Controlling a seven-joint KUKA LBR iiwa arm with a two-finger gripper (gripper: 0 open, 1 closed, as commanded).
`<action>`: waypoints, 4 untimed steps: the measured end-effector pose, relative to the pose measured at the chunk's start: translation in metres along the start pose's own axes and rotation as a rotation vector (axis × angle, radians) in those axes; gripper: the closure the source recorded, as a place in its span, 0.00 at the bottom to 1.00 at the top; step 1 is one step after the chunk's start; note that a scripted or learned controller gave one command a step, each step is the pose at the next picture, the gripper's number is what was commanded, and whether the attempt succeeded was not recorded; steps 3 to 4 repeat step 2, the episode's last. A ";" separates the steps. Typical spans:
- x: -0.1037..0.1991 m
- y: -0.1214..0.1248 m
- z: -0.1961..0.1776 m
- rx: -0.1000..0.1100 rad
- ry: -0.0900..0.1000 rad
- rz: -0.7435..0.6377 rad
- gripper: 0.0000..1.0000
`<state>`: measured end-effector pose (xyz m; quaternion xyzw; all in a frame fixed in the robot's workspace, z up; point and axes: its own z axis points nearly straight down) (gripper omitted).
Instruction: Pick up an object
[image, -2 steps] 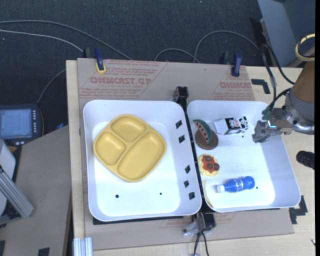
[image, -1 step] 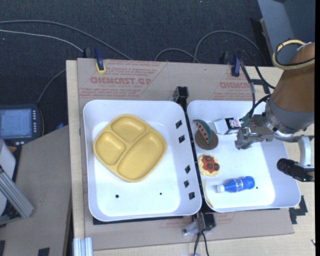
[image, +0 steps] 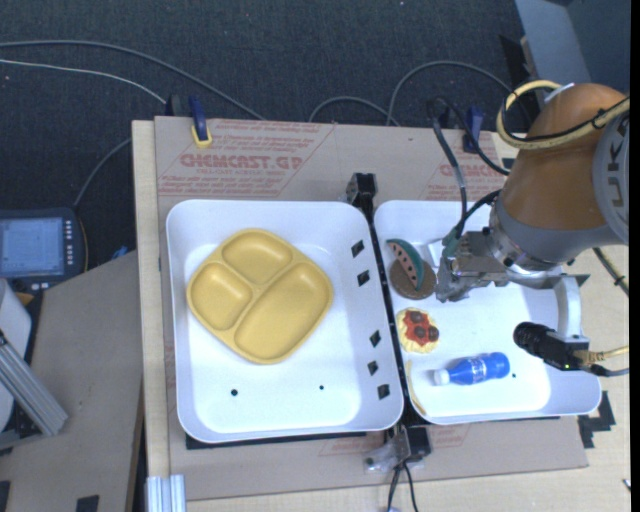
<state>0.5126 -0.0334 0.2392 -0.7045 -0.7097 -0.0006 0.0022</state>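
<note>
In the right bin (image: 520, 400) lie three objects. A brown round piece with a teal edge (image: 409, 268) rests near the bin's left wall. Below it lies a small yellow disc with red and dark spots (image: 418, 330). A blue bottle with a white cap (image: 472, 370) lies on its side toward the front. My gripper (image: 452, 280) hangs low over the bin, just right of the brown piece. The arm's grey and orange wrist (image: 560, 170) covers the space above it.
The left bin (image: 190, 400) holds a yellow three-compartment plate (image: 260, 294). A black divider with clips (image: 374, 300) runs between the bins. A black cylindrical fitting (image: 545, 343) juts over the right bin's right side. Cables trail behind the bench.
</note>
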 end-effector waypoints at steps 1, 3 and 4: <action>0.053 0.002 -0.005 -0.003 -0.001 0.000 1.00; 0.112 -0.013 -0.004 0.001 -0.001 0.000 1.00; 0.112 -0.013 -0.004 0.001 -0.001 0.000 1.00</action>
